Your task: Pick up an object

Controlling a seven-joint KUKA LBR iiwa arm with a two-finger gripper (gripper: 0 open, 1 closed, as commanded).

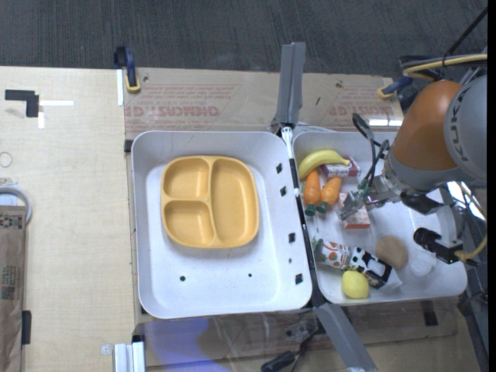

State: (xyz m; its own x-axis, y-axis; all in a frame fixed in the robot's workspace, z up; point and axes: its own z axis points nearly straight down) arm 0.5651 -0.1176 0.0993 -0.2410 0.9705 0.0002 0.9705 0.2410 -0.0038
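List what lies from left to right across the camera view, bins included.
Left bin → yellow divided plate → carrots → gripper → brown potato-like lump → orange band of the arm.

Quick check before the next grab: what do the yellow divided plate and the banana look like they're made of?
Divided plate: likely moulded plastic, matte yellow-orange, with uniform colour and soft rounded compartment ridges. Banana: probably a plastic toy, given its smooth, evenly yellow skin, though real fruit can't be ruled out.
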